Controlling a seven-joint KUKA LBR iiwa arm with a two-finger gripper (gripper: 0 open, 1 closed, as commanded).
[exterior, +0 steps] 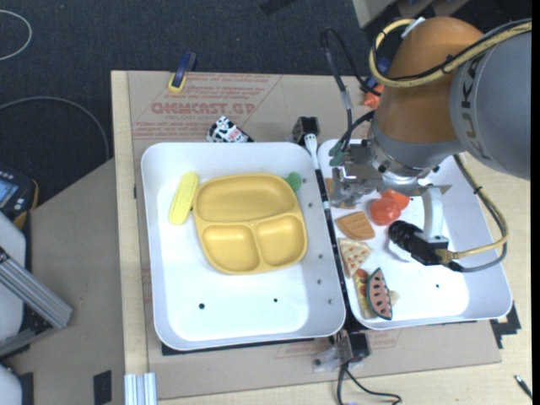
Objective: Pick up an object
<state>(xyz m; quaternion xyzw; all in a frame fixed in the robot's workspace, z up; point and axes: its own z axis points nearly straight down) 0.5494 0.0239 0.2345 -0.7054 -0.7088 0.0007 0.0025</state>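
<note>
Camera view from above, looking down at a slant on a bench (135,226) that carries two shallow white bins side by side. The landmark is a yellow divided tray (249,226) with three compartments, lying near the middle of the left bin (245,310).

Just left of the tray, a yellow toy corn cob (182,197) lies along its edge. A small green piece (293,180) peeks out at the tray's far right corner.

Right of the tray, across the rims where the bins meet, is the right bin (460,298). Toy foods line the side of that bin nearest the tray. A tan toast slice (354,224) sits level with the tray's middle. A paler wedge (354,254) lies just on the near side of it. A watermelon slice (377,294), red with a dark rind, lies nearest the camera. A round red piece (388,207) sits just right of the toast, further from the tray.

The grey and orange arm (422,83) reaches in from the right. Its pincer (344,184) hangs low to the right of the tray's far right corner, just behind the toast and beside the red piece. Whether the pincer is spread, pressed together or gripping anything cannot be told from this angle.

Beyond the tray, outside the bins, a small black-and-white object (226,130) rests on the printed cardboard.
</note>
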